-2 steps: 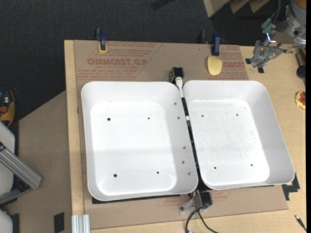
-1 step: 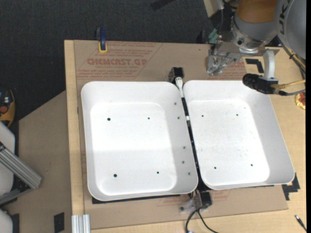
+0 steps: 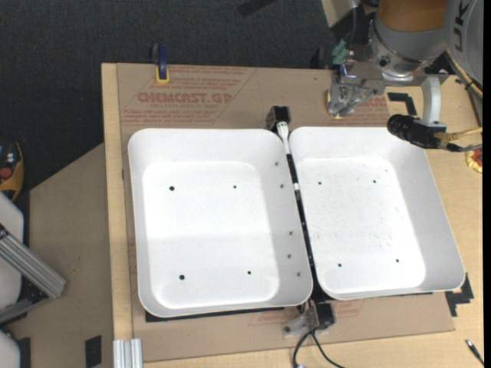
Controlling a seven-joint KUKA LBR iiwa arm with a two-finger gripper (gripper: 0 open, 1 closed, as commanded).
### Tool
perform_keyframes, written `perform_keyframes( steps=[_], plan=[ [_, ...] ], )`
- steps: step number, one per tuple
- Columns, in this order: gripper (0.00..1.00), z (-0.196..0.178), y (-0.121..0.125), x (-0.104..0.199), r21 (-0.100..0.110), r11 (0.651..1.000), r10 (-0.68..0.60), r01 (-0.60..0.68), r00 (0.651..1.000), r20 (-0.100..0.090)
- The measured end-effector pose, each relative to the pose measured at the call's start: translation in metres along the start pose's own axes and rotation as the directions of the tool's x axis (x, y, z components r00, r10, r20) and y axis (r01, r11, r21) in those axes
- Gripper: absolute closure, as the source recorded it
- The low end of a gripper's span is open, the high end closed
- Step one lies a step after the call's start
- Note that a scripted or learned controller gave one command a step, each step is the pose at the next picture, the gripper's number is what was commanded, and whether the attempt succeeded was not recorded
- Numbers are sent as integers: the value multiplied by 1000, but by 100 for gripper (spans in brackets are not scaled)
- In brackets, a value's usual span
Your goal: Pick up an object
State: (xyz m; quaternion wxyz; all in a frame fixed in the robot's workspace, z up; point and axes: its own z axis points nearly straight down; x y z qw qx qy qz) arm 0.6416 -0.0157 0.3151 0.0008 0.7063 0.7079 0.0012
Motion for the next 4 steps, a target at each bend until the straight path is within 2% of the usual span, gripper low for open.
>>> perform_keyframes(
  steps=[1, 2, 3, 4],
  plan=[
    [100, -10, -36, 11, 5, 1000, 1, -1, 1000, -1],
    [100, 78, 25, 35, 4, 1000, -1, 1, 1000, 0],
    [100, -9, 26, 79, -9, 1000, -3, 3, 1000, -1],
    [100, 106, 22, 199, 14, 1000, -9, 9, 1000, -2]
  ],
)
